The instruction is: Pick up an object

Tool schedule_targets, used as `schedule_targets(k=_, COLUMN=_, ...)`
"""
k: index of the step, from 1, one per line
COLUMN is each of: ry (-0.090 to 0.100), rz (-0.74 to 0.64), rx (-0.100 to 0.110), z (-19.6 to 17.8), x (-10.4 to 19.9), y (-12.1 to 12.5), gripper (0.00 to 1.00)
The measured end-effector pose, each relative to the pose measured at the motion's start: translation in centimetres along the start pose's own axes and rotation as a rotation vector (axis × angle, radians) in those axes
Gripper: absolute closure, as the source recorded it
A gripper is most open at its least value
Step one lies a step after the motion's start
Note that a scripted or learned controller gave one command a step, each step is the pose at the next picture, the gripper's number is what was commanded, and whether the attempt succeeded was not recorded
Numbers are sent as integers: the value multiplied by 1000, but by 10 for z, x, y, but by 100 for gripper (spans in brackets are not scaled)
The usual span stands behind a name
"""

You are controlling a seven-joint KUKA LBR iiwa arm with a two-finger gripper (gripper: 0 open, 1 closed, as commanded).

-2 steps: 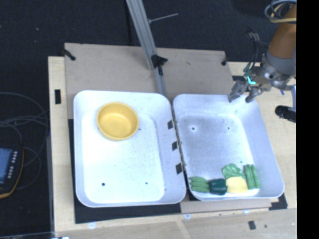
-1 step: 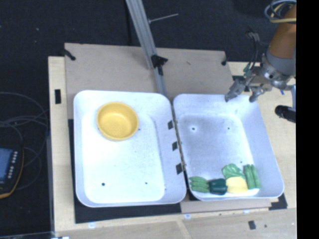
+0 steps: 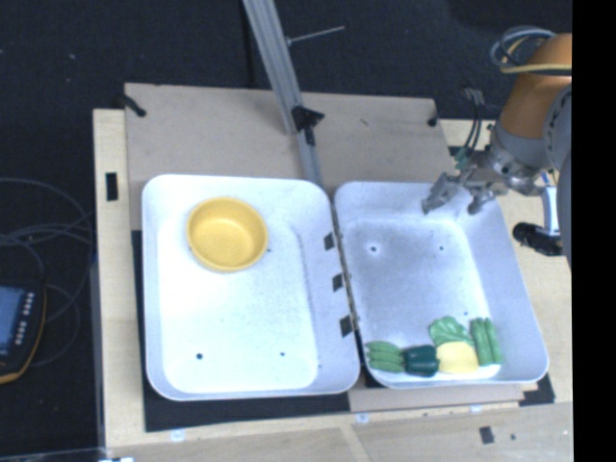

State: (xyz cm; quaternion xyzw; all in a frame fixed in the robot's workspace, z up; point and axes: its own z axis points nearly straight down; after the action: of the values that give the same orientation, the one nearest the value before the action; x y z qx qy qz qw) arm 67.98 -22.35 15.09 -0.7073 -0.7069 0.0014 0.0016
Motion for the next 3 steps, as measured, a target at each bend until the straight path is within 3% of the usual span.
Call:
schedule_targets(k=1, ry=0, rz=-1, rx=-1, z=52, x=0, y=-1, gripper=0)
schedule_targets(k=2, ry=-3, rz=-2, rx=-6, z=38, x=-1, y=1, gripper=100)
schedule_targets(k=3, ry=-2, rz=-1, rx=-11, z=-26, x=-2, y=4, gripper=100)
